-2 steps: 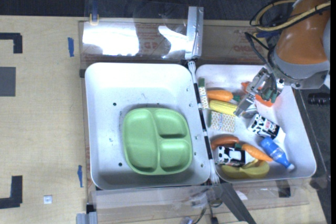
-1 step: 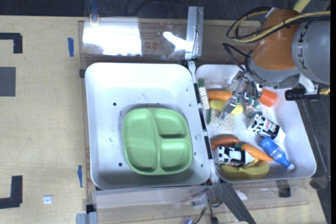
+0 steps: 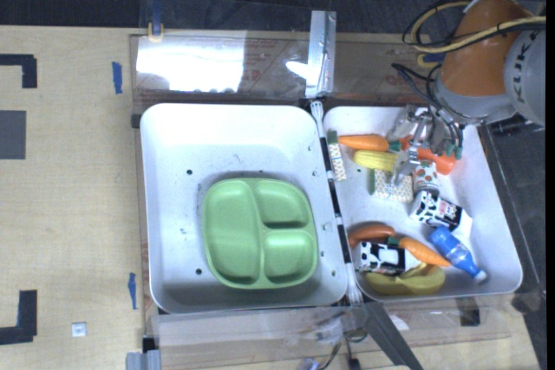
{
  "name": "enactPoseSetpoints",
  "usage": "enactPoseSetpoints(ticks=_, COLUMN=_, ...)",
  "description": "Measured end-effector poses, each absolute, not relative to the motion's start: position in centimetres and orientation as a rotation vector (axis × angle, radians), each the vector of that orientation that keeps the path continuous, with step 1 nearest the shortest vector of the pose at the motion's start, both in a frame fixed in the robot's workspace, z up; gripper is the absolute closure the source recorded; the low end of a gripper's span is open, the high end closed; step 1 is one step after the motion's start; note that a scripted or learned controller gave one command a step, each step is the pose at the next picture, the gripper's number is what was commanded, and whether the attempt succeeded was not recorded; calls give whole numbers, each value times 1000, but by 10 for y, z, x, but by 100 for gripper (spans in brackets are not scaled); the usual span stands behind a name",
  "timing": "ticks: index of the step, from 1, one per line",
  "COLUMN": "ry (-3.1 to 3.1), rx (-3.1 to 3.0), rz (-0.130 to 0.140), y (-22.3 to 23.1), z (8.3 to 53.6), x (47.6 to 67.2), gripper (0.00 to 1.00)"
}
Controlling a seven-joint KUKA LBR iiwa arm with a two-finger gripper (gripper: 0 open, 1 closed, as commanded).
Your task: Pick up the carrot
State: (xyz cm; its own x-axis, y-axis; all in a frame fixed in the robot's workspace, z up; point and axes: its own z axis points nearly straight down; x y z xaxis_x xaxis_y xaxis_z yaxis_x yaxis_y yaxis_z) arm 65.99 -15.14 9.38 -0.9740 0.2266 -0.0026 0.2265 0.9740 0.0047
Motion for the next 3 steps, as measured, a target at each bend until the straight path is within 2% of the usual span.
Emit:
enactPoseSetpoints(ticks=1, ry=3128, rx=190, rz=3, y=-40, z=187, x=647, gripper=0)
enactPoseSetpoints(ticks=2, ry=3128, rx=200, rz=2, y=-97, z=87, x=632, gripper=0)
enactPoseSetpoints(ticks=3, ry=2916, rx=1154, rz=0, y=-93, z=86, x=639, gripper=0)
